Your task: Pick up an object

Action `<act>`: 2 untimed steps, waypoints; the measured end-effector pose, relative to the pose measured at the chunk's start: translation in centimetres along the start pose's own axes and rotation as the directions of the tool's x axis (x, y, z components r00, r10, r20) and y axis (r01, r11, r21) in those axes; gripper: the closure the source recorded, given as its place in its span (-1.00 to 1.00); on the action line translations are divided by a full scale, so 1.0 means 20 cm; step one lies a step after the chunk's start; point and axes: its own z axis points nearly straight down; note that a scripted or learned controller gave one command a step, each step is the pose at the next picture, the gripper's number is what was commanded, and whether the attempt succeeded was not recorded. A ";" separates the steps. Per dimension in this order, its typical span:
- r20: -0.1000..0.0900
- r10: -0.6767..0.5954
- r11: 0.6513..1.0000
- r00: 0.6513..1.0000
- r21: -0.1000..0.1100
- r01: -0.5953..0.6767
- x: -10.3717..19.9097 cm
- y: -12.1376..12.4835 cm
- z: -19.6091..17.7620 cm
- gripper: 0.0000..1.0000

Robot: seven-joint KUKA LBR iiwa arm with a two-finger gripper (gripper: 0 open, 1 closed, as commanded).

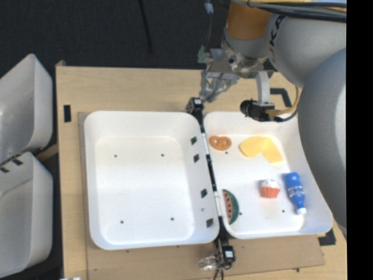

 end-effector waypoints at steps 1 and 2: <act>-0.004 0.000 1.000 1.000 -0.002 0.000 0.00 0.04 -0.21 1.00; -0.004 0.005 1.000 1.000 -0.001 -0.005 -0.03 -0.04 -0.38 1.00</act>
